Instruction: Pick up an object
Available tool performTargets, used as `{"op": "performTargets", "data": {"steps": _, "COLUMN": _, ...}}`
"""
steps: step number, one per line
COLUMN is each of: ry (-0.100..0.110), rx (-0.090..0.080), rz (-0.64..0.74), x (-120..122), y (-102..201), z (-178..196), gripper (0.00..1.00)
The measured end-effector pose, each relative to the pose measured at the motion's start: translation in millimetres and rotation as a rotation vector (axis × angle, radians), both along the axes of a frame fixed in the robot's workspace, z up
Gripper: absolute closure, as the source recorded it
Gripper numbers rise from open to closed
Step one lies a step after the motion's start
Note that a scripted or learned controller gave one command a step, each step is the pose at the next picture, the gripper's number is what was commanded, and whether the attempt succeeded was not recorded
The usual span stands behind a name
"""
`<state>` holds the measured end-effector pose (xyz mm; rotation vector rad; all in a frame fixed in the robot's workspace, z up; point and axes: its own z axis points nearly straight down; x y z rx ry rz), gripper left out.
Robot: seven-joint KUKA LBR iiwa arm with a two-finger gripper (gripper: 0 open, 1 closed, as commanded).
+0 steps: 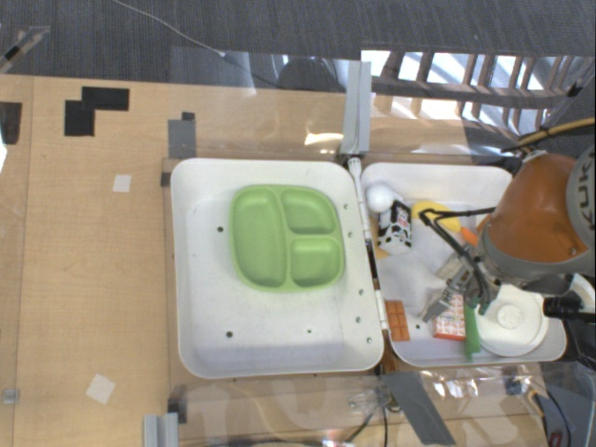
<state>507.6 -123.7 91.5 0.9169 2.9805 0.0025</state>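
Arm [535,217] low over right bin [419,177], jaws [453,290] spread beside red card [451,321].

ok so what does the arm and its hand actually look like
The arm is grey with a broad, rounded orange band above the wrist. Black and yellow cables run alongside it. The hand is a small metallic grey assembly with thin fingers; finer detail is too blurred to tell.

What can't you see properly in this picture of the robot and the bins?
- Gripper, camera view: small and blurred, so open or shut is unclear.
- Right bin: the arm covers its right part.
- Yellow thing: partly under the arm; what it is is unclear.
- Red-and-white packet: print too small.
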Motion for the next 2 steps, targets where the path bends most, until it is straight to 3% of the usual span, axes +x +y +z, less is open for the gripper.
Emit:
{"op": "performTargets", "data": {"steps": 1, "ry": -0.020, "rx": -0.005, "rz": 0.007, "x": 7, "y": 0, "z": 14, "gripper": 1.00}}
{"op": "performTargets", "data": {"steps": 2, "ry": 0.010, "rx": 0.009, "rz": -0.245, "x": 22, "y": 50, "z": 134, "gripper": 1.00}}
